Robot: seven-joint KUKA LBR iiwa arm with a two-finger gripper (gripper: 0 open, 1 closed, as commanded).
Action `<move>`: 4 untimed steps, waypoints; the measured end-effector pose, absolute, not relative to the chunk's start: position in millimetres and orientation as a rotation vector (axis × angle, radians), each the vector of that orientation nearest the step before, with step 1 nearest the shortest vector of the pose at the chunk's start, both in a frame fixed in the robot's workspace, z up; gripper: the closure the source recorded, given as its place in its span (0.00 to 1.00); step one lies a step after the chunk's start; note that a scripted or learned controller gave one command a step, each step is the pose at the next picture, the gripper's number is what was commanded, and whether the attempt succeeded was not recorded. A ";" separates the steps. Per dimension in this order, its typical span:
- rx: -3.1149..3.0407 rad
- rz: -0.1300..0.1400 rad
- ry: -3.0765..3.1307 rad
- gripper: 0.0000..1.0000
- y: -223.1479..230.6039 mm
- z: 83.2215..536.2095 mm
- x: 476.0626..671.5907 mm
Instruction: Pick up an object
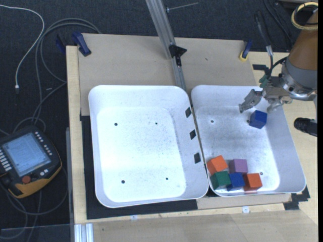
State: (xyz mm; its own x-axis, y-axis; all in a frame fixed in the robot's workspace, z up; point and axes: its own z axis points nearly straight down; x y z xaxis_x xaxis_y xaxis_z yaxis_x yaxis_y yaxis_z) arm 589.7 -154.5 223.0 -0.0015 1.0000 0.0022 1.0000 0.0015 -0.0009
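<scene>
Over on the left of the counter (126, 49) sits the left bin (101, 105), and beside it the right bin (222, 97), where all the action is. Down at that bin's near edge a cluster waits: an orange block (217, 163), a green block (219, 180), a purple block (238, 165), a small blue block (236, 180) and a second orange block (253, 181), packed so tight they touch. Further right and toward the far side, a lone blue cube (258, 119) looks to hang just under the pincer (262, 102), whose fingers spread fairly wide; one reaches out left and the cube sits beneath rather than plainly between them, so a real hold cannot be confirmed. It may simply be resting on the bin floor. The arm (303, 59) comes in from the right. To do this well, the pincer should centre over the cube, square its fingers to two flat faces, close fully, then rise straight.
</scene>
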 end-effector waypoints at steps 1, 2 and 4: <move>-2.220 0.009 -2.209 0.00 -206.5 122.2 547.2; -2.222 -0.003 -2.229 0.00 -218.1 98.9 616.7; -2.219 -0.010 -2.232 1.00 -141.5 248.1 599.3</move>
